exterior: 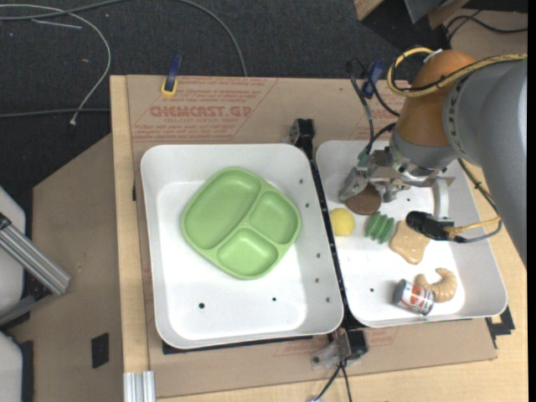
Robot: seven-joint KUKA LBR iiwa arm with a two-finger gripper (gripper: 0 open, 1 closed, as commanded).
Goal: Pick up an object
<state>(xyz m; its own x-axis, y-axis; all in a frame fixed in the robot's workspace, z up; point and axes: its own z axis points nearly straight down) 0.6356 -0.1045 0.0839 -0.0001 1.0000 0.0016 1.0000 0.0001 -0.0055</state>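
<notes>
Inside the right bin [481,296], five items; hand [366,193] pinching one brown disc [362,201].

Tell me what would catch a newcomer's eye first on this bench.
The green divided plate stands out first, lying alone in the middle of the left bin. Next comes the grey and orange arm reaching in from the right, its gripper low over a brown object at the upper left of the right bin. Near it lie a yellow ball, a green ridged piece and a small can.
</notes>
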